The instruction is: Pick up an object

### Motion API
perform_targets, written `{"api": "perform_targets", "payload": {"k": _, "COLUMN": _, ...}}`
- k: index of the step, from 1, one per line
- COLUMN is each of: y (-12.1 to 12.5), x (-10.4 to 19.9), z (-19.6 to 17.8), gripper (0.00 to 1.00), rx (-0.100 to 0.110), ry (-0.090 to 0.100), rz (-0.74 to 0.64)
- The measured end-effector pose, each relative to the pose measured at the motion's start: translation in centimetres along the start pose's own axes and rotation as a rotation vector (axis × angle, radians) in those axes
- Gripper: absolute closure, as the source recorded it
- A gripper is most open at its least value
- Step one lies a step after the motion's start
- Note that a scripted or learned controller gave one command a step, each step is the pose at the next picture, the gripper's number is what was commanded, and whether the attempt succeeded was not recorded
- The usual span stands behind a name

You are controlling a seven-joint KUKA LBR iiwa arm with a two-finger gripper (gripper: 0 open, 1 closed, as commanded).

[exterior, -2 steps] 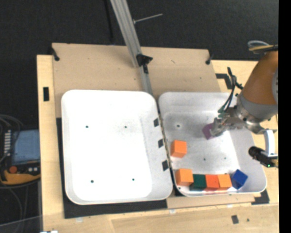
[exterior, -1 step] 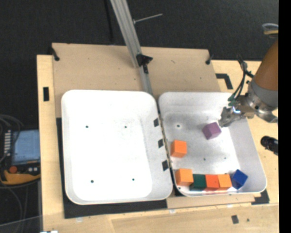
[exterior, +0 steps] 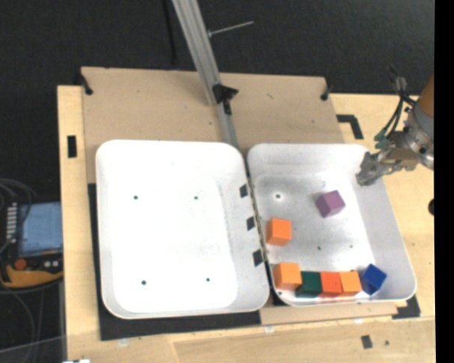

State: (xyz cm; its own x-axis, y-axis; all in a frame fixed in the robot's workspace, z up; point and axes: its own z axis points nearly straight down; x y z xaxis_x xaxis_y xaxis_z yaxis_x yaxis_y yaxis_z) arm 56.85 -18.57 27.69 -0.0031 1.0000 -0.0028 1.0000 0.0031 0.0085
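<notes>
the purple cube (exterior: 330, 203) lies in the right bin (exterior: 303, 161), just below and to the left of the gripper (exterior: 368, 171), apart from it. an orange cube (exterior: 279, 231) sits farther left of the tool, near the bin's inner wall. along the near wall, well below the gripper, runs a row: orange cube (exterior: 288, 274), green cube (exterior: 311, 283), two more orange ones, then a blue cube (exterior: 373, 278). the gripper hangs over the bin's far right corner, nothing between its fingers; whether they are spread or closed cannot be told. the arm (exterior: 416, 138) is cut off at the right. left of it lies the left bin (exterior: 174, 225) on the wooden bench (exterior: 204, 100).
</notes>
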Motion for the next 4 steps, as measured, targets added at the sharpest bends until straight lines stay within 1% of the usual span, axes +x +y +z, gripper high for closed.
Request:
{"api": "perform_targets", "payload": {"k": 1, "y": 0.1, "x": -0.1, "z": -1.3, "gripper": 1.00, "rx": 0.005, "ry": 0.002, "rz": -0.003}}
{"api": "perform_targets", "payload": {"k": 2, "y": -1.0, "x": 5.2, "z": 0.2, "gripper": 1.00, "rx": 0.008, "ry": 0.002, "rz": -0.002}}
{"api": "perform_targets", "payload": {"k": 4, "y": -1.1, "x": 14.6, "z": 0.4, "gripper": 1.00, "rx": 0.009, "ry": 0.004, "rz": -0.004}}
